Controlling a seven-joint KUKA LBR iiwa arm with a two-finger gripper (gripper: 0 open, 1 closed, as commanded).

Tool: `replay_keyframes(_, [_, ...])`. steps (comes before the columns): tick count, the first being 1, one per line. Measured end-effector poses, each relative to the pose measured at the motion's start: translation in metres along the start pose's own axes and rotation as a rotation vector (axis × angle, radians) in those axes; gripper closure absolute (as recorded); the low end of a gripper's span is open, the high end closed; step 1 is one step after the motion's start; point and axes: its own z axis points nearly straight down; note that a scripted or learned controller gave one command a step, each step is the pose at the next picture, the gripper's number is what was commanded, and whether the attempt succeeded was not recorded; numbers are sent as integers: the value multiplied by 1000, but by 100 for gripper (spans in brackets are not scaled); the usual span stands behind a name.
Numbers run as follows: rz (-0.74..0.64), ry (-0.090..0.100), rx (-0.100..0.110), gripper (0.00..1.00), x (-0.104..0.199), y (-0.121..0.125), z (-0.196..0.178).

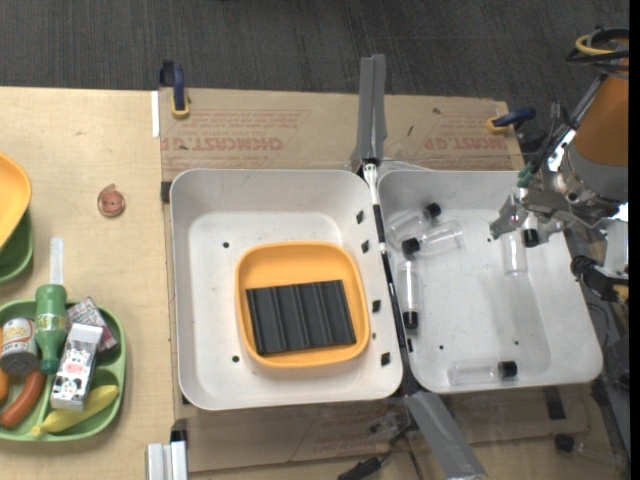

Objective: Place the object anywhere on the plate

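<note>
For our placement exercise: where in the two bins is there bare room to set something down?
On the orange plate, only the rim around the black ribbed block is free. The left bin has bare floor around the plate. The right bin is open mid-floor, between clear tubes; the gripper crowds its upper right.

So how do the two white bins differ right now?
The left bin holds an orange plate with a dark ribbed slab on it; the right bin holds several clear tubes with black caps, scattered. The gripper is over the right bin, not the left. Both are shallow and white.
</note>
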Motion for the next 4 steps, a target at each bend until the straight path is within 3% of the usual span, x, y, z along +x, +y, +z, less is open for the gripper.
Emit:
replay_keyframes(1, [-202,-2,-1,100,9,80,-52])
replay_keyframes(2, [-464,-3,-3,100,-31,86,-92])
replay_keyframes(4, [-1067,-4,-5,100,-39,88,-174])
